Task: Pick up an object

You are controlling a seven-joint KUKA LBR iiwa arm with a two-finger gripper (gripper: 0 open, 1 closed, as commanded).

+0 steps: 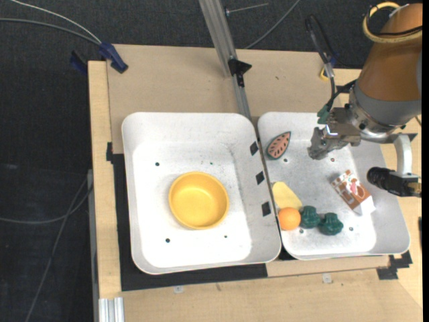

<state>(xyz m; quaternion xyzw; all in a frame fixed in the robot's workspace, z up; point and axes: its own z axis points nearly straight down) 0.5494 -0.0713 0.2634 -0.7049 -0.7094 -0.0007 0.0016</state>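
Note:
My gripper point(320, 147) hangs over the upper middle of the right bin point(385, 237), with nothing visible between its fingers. To its left lies a reddish leaf-shaped object point(278, 144) near the bin's top-left corner. A small red-and-white packet point(352, 190) lies below and to the right of the gripper. Along the bin's front sit a pale yellow wedge point(285, 195), an orange ball point(289, 219) and a dark green dumbbell-shaped toy point(320, 221).
The left bin point(144, 180) holds a yellow bowl point(198, 199). A metal pole point(221, 32) slants down to the divide between the bins. The arm's orange band point(395, 39) rises at the right edge. Wooden bench surrounds both bins.

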